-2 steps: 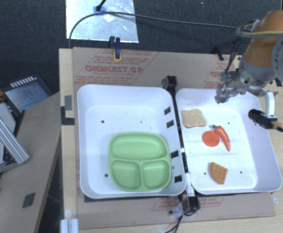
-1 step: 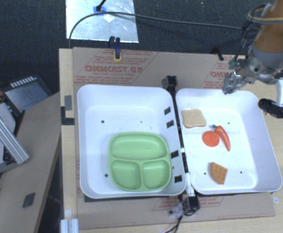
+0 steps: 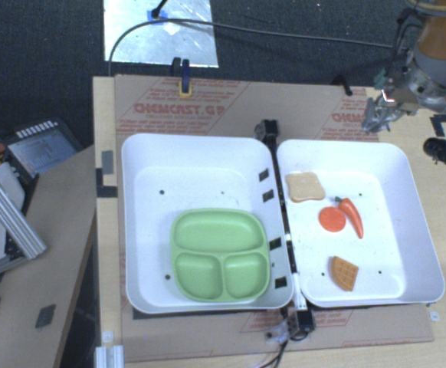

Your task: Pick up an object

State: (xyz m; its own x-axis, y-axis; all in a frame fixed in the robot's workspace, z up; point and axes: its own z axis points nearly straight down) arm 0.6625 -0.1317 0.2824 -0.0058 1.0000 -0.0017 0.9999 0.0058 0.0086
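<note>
Two shallow white plastic bins sit side by side on the table, over a brown printed cardboard sheet. The left bin holds a pale green plastic plate with three compartments, lying flat toward the near side. The right bin carries four small toy foods: a tan slice of toast near the far left corner, a flat red-orange round slice around the middle, an orange carrot with a green tip just beside that slice on its right, and a golden waffle-like wedge nearer the front. The end effector hangs above the cardboard just past the right bin's far rim, well apart from every toy, with nothing seen in it; whether it is released or clenched, I cannot tell from here. The grey arm with its orange band comes in from the upper right corner. A black cable runs across the dark floor beyond the table.
</note>
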